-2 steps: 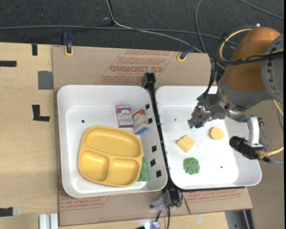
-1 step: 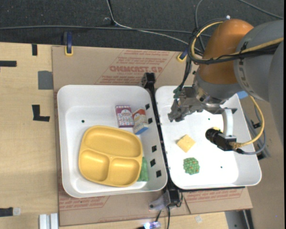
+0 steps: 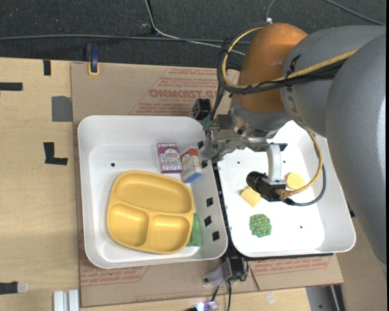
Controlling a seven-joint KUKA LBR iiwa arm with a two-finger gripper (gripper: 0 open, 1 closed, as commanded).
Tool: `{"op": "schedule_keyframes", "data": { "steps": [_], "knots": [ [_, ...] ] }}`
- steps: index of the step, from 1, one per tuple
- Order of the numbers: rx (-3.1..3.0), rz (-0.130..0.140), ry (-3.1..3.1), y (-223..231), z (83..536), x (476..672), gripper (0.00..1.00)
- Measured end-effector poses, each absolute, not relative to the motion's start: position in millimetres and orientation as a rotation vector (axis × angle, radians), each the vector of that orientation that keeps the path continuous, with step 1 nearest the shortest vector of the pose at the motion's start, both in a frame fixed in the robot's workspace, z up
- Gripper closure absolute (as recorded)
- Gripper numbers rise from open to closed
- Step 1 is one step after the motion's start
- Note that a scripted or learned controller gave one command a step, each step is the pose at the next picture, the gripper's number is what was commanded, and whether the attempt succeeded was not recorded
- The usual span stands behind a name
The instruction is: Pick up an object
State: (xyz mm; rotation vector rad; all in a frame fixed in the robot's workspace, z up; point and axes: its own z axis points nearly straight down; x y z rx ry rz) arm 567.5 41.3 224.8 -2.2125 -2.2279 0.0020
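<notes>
Bench of brown cardboard [image 3: 149, 89] with red print, a dark surface behind it at the far side. Upon the bench, two shallow white bins side by side.

In the left bin [image 3: 94, 173]: a yellow divided plate [image 3: 149, 212] with three compartments, lying flat at the near side. A green thing [image 3: 196, 230] pressed between the right rim of the plate and the bin wall. A small pink box [image 3: 168, 157] just behind the plate. Right beside this box, a small carton [image 3: 190, 166] with red top and blue lower part, tilted, close to the wall between the bins.

Gripper [image 3: 209, 146] low over that same wall, just beside the carton, perhaps touching. Cannot tell whether open or closed, nor whether holding the carton.

In the right bin [image 3: 330, 232]: a yellow block [image 3: 250, 196], a green bumpy ball [image 3: 260, 225] near to it, and a yellow round piece [image 3: 296, 181], partly hidden.
</notes>
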Motion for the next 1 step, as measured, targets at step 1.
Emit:
{"op": "schedule_keyframes", "data": {
  "steps": [1],
  "knots": [
    [-2.213, -0.002, -2.229, 96.8, 233.2, 586.5, 1.00]
  ]
}}
